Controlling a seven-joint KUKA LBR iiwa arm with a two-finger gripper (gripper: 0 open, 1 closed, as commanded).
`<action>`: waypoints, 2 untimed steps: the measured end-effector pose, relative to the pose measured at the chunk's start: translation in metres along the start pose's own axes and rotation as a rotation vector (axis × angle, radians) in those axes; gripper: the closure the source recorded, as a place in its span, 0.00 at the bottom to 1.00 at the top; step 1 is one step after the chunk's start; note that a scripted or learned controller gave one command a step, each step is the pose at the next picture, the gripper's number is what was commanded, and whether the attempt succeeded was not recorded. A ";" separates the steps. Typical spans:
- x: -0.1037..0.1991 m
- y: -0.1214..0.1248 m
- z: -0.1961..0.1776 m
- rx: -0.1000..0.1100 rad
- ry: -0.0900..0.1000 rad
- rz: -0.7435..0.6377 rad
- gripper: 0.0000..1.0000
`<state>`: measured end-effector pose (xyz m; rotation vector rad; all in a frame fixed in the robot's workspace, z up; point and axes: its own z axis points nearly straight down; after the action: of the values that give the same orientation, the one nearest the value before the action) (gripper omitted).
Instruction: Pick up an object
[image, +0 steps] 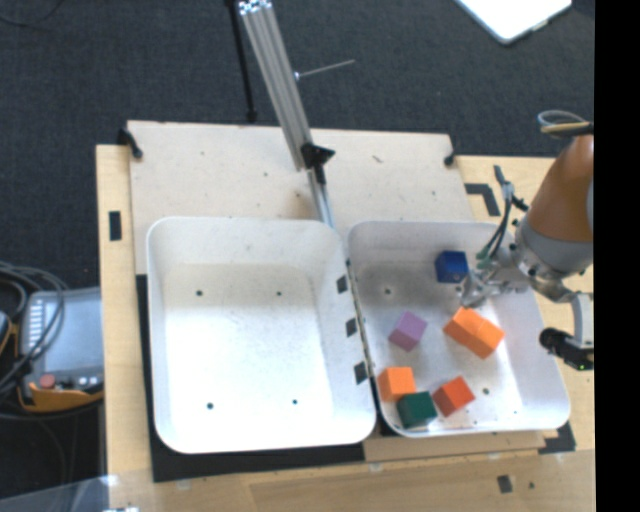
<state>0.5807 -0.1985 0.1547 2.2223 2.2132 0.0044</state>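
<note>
— In the right bin (520, 395), we see six small blocks: a blue one (451, 265) near the far wall, a purple one (407, 330) mid-floor, a large orange one (474, 332) beside it, and a smaller orange one (398, 381), a green one (417, 408) and a red one (454, 394) clustered at the near edge.

— How would we expect them to handle?

— We judge them light, stiff and flat-faced, so a squeeze across two opposite sides should hold. The large orange block sits tilted; that could slip.

— And the arm?

— It reaches in from the right, wrist bent down, the jaws' tip (478, 287) low between the blue and large orange blocks. We cannot tell whether the jaws are parted or closed, and we see nothing between them.
</note>
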 end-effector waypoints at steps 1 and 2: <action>0.001 0.009 -0.047 -0.001 0.000 -0.007 1.00; 0.000 0.010 -0.081 0.000 0.000 -0.008 1.00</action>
<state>0.5905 -0.1984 0.2356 2.2137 2.2218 0.0043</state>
